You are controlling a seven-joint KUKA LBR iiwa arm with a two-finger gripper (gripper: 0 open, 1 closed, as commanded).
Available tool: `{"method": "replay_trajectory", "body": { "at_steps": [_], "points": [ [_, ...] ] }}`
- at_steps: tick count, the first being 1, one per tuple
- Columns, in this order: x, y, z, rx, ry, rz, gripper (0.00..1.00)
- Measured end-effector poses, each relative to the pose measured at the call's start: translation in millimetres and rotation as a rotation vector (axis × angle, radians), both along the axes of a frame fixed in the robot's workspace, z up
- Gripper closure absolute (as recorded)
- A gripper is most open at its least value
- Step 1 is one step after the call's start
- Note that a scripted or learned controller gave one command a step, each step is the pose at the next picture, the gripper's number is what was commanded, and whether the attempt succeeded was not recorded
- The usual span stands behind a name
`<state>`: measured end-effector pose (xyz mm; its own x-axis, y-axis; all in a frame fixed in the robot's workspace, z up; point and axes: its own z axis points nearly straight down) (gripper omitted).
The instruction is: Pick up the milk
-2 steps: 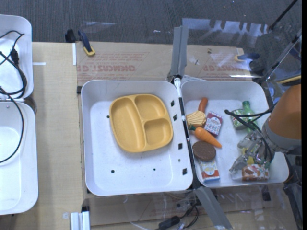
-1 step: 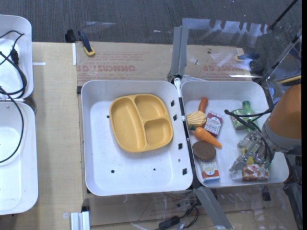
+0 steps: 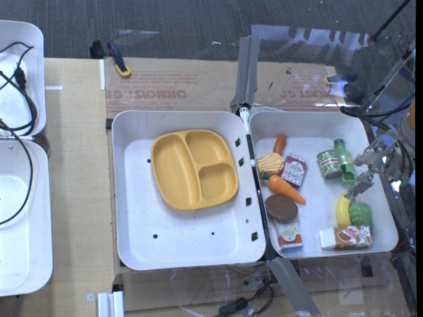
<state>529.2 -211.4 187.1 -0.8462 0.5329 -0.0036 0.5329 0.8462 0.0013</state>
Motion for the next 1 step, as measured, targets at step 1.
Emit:
{"method": "replay_trajectory", "body": {
  "at_steps": [1],
  "points": [
    [37.9,-9.9,-48.2,-0.001,-0.001,0.28,0.0]
  ]
}}
